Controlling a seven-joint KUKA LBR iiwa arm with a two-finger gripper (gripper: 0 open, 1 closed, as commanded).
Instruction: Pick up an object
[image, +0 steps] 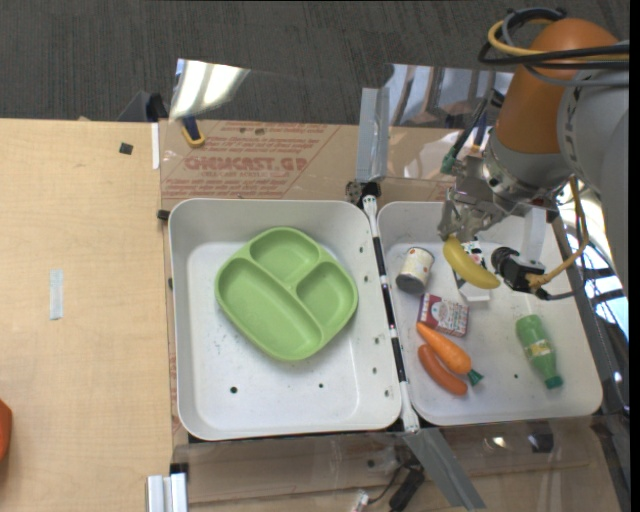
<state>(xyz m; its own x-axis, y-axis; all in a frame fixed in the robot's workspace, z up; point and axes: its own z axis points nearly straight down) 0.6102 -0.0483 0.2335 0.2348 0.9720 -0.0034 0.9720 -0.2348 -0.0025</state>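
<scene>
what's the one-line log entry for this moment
gripper over right bin | at banana | grasp unconfirmed | green plate in left bin

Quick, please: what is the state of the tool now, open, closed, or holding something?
Tool: right above the banana in the right bin; open or closed cannot be told, and no hold on it is visible.
</scene>
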